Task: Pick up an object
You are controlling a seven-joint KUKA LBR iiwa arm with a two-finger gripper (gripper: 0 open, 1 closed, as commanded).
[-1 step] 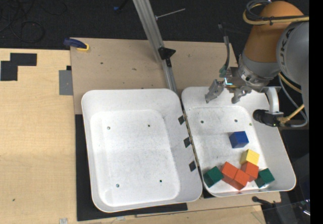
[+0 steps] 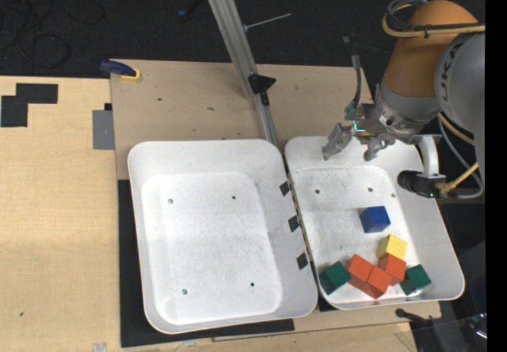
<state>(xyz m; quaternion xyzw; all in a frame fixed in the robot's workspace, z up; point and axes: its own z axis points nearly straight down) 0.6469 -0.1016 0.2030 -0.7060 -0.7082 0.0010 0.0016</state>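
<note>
While two-finger gripper [image 2: 354,144] hung spread, empty, over shallow white right bin's [image 2: 444,251] far rim: blue cube [image 2: 375,219] nearer; risk: grabbing air, blocks clustered w/ no gaps.

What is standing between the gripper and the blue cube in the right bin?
Nothing visible. The gripper hangs over the far end of the right bin, open. The blue cube lies apart on the bin floor nearer the camera, with bare floor between. The yellow cube and the others lie beyond it.

A robotics lab is indicated: a wooden tabletop [image 2: 198,105] is fitted with an aluminium mounting rail [image 2: 231,29], and loose cables [image 2: 32,41] are strewn on dark flooring.
</note>
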